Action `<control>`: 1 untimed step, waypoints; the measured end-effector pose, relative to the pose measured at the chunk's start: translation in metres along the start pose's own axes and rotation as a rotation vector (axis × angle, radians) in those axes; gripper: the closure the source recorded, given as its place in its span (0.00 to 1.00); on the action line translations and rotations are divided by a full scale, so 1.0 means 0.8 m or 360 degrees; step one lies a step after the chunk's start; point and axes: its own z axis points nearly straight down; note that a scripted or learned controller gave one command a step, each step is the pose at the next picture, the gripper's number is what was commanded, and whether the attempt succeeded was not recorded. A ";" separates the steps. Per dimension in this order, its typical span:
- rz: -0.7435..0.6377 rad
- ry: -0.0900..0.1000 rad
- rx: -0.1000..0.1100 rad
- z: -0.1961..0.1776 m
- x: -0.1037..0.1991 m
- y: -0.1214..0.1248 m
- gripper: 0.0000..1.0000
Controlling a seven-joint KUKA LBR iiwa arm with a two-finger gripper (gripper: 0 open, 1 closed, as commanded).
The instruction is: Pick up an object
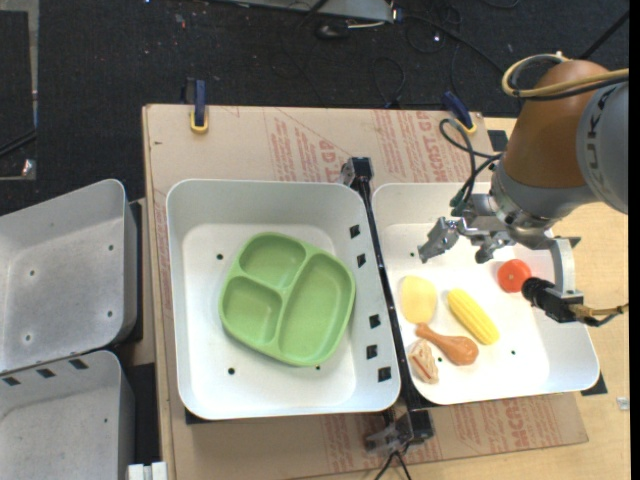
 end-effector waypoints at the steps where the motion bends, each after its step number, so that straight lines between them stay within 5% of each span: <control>1: -0.0003 -0.0002 -0.0019 -0.008 0.000 0.003 0.00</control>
